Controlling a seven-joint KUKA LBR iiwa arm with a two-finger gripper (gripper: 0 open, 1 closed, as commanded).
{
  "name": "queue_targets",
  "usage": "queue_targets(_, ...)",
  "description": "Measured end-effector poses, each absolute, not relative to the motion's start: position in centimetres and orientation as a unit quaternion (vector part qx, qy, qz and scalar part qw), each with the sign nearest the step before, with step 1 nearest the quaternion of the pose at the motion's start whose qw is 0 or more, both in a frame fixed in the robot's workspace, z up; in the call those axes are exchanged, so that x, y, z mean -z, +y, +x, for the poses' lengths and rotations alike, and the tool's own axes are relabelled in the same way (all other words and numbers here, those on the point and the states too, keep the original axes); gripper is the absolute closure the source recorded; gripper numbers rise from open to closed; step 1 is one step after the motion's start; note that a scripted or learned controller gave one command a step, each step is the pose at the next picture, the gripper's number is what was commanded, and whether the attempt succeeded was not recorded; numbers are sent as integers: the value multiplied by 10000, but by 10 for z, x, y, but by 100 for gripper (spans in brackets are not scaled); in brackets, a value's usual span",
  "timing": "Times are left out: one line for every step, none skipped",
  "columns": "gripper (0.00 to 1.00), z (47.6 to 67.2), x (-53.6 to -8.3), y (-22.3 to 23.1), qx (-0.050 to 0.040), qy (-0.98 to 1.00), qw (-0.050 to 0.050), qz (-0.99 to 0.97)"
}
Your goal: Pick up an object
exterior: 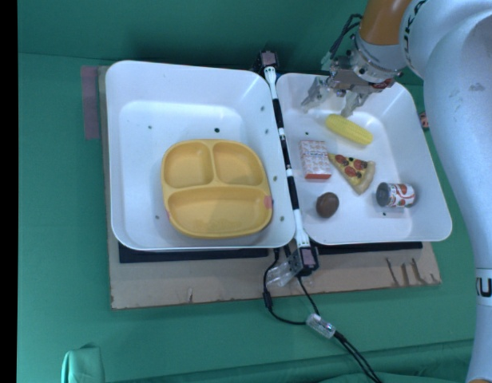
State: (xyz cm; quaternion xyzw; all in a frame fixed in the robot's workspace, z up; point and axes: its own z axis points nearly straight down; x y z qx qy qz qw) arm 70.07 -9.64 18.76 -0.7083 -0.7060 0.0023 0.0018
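Observation:
The right bin [426, 214] holds a yellow corn cob [349, 129], a red and white carton [315, 159], a pizza slice [354, 171], a brown round object [327, 205] and a small can [395, 194] lying on its side. My gripper [335, 95] hangs above the bin's far end, just beyond the corn cob. Its fingers [315, 92] are spread open with nothing between them.
A yellow compartment plate [216, 187] lies in the left bin [134, 134]. A black and white divider bar [279, 134] runs between the bins. Cables [310, 309] trail off the cardboard base at the front. The grey arm [462, 94] fills the right side.

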Motion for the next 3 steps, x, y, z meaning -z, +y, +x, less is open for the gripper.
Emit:
queue_targets(0,701,-187,-96,-24,-7058,19,-7084)
queue_targets(0,701,-187,-96,-24,-7061,19,-7082)
queue_targets(0,701,-187,-96,-26,-7056,19,-7086)
